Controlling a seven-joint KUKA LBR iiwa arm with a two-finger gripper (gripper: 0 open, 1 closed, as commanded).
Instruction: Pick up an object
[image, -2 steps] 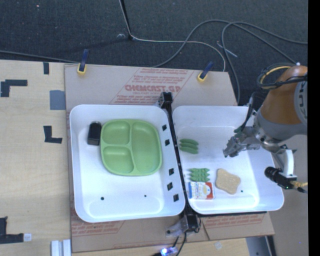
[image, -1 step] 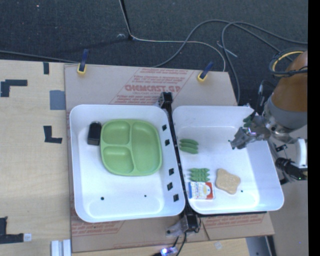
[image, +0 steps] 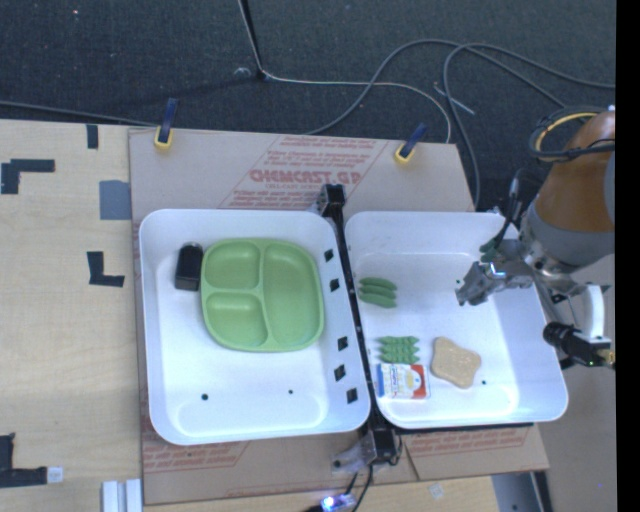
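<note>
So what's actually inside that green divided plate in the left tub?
Nothing shows in the green plate: its three compartments look bare. A small black object lies beside its left edge, outside it. Whatever is under the plate is covered; only the white bin floor shows around it.

A pale wooden bench (image: 60, 330) marked with dark tape pieces (image: 100, 270) carries a printed cardboard sheet (image: 300, 170), pinned at its far edge by two yellow-and-blue clamps (image: 163, 130). Beyond lies dark carpeted floor (image: 120, 50), crossed by loose cables (image: 400, 60).
</note>
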